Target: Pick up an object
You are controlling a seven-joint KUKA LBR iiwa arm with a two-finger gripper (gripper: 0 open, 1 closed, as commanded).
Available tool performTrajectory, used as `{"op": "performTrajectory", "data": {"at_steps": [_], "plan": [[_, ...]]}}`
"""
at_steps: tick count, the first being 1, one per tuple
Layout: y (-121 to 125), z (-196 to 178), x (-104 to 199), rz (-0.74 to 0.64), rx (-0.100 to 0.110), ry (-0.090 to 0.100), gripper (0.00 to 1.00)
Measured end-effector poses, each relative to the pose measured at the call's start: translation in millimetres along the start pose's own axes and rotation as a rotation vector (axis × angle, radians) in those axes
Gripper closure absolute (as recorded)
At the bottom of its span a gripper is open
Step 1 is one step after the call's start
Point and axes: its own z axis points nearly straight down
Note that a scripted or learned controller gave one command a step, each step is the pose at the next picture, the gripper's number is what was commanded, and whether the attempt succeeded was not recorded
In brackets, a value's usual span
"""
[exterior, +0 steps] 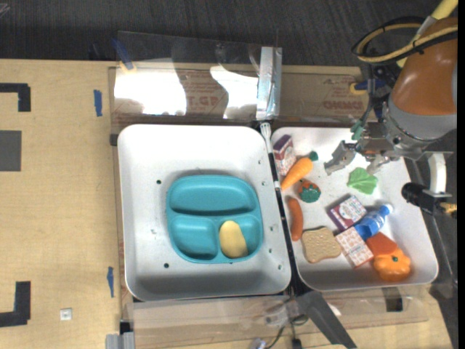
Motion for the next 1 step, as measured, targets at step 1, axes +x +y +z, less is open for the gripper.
{"op": "performTrajectory", "data": {"at_steps": [1], "plan": [[-1.5, -10.2, 32.7, -0.294, -0.001, 0.000, 0.00]]}}
